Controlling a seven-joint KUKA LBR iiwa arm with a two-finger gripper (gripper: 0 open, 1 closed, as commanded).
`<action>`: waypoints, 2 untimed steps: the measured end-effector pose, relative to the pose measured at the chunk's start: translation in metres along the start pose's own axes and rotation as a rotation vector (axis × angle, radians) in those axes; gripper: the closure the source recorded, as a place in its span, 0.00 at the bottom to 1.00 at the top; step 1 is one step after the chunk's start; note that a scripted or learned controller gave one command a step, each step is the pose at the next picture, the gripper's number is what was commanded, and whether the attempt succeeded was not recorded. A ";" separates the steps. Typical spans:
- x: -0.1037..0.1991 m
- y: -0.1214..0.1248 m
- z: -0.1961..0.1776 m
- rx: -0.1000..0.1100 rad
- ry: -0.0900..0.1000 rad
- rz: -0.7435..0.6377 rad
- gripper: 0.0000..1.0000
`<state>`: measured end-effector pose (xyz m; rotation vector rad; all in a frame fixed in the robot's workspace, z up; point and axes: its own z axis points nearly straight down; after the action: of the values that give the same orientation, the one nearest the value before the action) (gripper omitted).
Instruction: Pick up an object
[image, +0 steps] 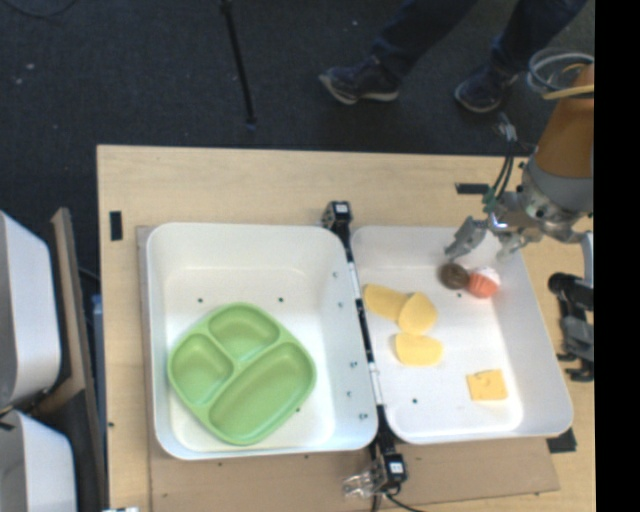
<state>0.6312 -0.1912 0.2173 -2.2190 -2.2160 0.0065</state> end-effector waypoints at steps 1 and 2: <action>0.000 0.002 -0.005 -0.008 -0.001 -0.001 0.00; 0.002 0.001 0.058 -0.002 0.000 -0.001 0.00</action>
<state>0.6319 -0.1892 0.1593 -2.2193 -2.2183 0.0039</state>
